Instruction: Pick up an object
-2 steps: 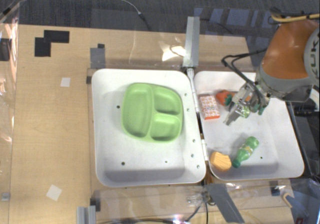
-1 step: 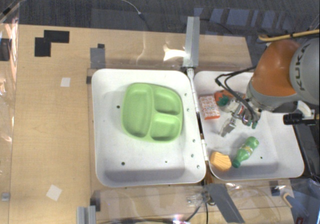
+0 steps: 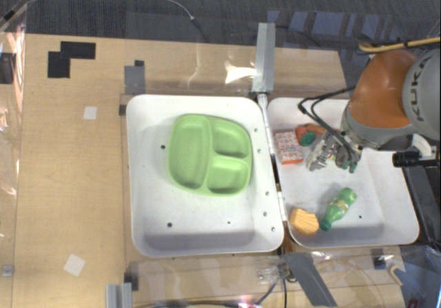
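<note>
— Starting at the left of the picture, what do you see?

— A big white left bin (image 3: 148, 231). A green plate (image 3: 209, 154) with three parts lies in the middle of it. Nothing is on the plate.

— And next to it?

— The right bin (image 3: 386, 227). It touches the first one along the middle of the picture. Small things lie in it. A little box (image 3: 288, 147) with red and white on it sits at the upper left of this bin. Just right of the box is an orange and green toy (image 3: 307, 135). Low down, near the bin's front wall, is a yellow chunk (image 3: 304, 220). Right beside it lies a green bottle (image 3: 337, 207).

— Where is the claw?

— The gripper (image 3: 332, 155) hangs over the middle of the right bin. The arm comes in from the right edge of the picture.

— Is it holding something?

— I see nothing between its tips. The metal there is too jumbled, so I cannot tell if it is spread or pinched.

— Which thing is the best one to grab?

— I think the green bottle. It lies straight below the claw in the picture, a little way off. Its long side runs on a slant, cap at the lower left and fat end at the upper right. The claw needs to go down toward the bottom of the picture and pinch across that slant.
</note>
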`<action>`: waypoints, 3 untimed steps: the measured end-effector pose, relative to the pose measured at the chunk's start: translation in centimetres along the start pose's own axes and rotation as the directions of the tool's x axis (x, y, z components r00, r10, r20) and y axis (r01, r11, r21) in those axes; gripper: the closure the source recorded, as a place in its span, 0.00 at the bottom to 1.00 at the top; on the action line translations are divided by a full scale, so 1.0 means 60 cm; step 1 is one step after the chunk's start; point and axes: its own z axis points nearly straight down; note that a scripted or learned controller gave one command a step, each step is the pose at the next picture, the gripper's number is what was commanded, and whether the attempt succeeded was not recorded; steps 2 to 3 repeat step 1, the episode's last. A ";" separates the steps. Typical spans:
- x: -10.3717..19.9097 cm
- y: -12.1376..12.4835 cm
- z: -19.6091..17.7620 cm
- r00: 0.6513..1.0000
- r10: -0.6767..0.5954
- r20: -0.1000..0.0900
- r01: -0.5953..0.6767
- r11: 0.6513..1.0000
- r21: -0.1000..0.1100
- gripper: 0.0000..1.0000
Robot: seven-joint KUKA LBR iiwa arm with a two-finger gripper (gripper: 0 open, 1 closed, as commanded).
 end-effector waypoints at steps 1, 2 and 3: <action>0.019 0.086 -0.132 0.985 0.172 -0.006 -0.172 0.985 0.001 1.00; 0.019 0.086 -0.132 0.985 0.172 -0.006 -0.172 0.985 0.001 1.00; 0.019 0.086 -0.132 0.985 0.172 -0.006 -0.172 0.985 0.001 1.00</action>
